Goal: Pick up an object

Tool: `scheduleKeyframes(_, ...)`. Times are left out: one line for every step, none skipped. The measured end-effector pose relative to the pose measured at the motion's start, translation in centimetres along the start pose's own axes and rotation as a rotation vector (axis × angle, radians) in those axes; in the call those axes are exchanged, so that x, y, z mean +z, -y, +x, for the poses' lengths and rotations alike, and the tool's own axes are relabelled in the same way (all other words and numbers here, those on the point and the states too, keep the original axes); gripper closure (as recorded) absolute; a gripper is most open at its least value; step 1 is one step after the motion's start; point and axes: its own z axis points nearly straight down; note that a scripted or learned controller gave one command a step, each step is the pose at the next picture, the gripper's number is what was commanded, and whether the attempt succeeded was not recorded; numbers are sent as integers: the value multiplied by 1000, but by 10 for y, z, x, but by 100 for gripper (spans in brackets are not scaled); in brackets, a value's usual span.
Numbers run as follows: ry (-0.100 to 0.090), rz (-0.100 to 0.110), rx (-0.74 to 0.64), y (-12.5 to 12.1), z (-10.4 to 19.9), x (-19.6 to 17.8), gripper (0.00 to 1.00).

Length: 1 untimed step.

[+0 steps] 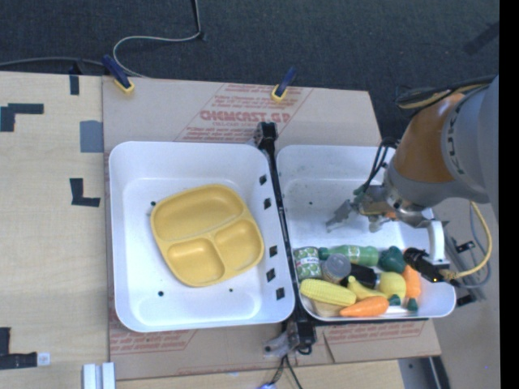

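So the bench [49,217] is a light wood top with a sheet of cardboard [235,112] laid over it, red lettering along the far side; two yellow clips [284,83] pin that far edge down; a cable [154,43] loops over the dark floor beyond.

On the cardboard sit two white bins side by side; the left bin [130,298] holds a yellow divided plate [207,233], three sections, sitting a bit skewed in the middle; the right bin [324,164] has all the small stuff.

The arm [442,148] comes in from the right, grey with the orange band, hanging over the right bin's right half; its gripper [361,211] points left over bare bin floor, fingers spread apart, nothing between them.

The toy food is all bunched along the near edge of the right bin, just nearer than the gripper and not touching it: a corn cob [327,292], a carrot [363,306], a green cucumber [357,255], a lemon [392,283], a small green can [306,259]; they're packed touching each other.
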Motion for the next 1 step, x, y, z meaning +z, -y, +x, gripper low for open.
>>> scheduleKeyframes(12,-18,6,59,41,26,0)
